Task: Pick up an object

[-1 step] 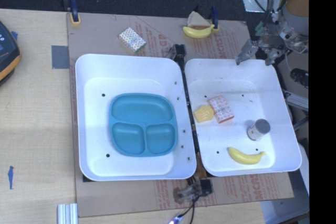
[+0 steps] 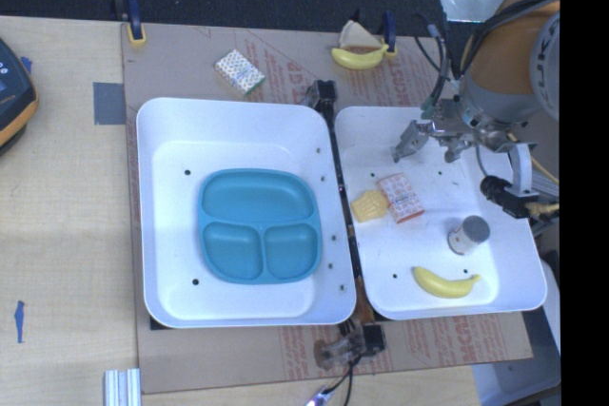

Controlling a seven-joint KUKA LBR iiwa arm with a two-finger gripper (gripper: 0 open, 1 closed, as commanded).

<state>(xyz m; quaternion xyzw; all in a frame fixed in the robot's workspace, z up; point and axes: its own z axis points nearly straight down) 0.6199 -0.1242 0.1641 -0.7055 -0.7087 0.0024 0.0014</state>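
In the right bin (image 2: 381, 295) lie a yellow banana (image 2: 444, 282) near the front, a small grey cylinder (image 2: 467, 234), a red-and-white patterned box (image 2: 402, 197) and a yellow block (image 2: 368, 205) beside it. My gripper (image 2: 430, 140) hangs over the bin's back part, above and behind the patterned box, with its fingers spread open and nothing between them. The arm's orange band (image 2: 509, 33) rises toward the upper right.
The left bin (image 2: 162, 290) holds a blue divided plate (image 2: 258, 225). Behind the bins on the board lie a second banana (image 2: 359, 57) and a small patterned packet (image 2: 239, 70). A dark device (image 2: 13, 88) sits at the far left edge.
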